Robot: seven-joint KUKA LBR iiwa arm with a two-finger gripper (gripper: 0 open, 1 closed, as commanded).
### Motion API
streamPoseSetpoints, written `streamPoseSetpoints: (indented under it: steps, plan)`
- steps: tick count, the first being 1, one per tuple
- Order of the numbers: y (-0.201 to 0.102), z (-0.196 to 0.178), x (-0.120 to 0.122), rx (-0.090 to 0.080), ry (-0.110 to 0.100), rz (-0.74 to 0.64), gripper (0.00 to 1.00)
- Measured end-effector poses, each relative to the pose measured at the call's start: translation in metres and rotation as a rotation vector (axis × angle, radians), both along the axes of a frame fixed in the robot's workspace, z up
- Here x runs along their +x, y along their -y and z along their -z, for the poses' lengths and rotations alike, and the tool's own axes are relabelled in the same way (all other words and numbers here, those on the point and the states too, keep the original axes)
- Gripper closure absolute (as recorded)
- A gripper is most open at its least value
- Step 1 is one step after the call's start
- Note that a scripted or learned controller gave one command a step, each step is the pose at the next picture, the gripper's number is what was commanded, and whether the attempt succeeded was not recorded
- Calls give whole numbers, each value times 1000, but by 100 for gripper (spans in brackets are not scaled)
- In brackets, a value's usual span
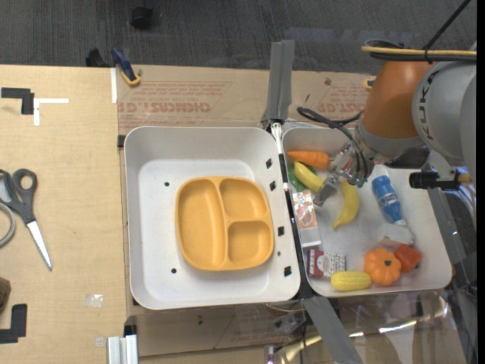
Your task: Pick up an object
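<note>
The arm's jaws (333, 186) hang low in the right bin (432, 275); whether they are spread or pressed together cannot be told, and nothing shows between them. The banana (348, 207) lies just right of them, touching or nearly so; a yellow-green piece (307, 176) sits just left.
</note>
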State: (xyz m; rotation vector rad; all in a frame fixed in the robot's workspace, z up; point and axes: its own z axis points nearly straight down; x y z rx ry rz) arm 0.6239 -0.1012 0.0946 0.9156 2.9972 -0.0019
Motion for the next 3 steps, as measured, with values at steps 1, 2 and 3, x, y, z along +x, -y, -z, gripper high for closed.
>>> streamPoseSetpoints:
  steps: [1,2,3]
  plan:
    - [5,2,-63,1,-6,121,0]
    - [4,-7,-62,0,-4,118,100]
    - [-59,-151,-43,3,-5,240,100]
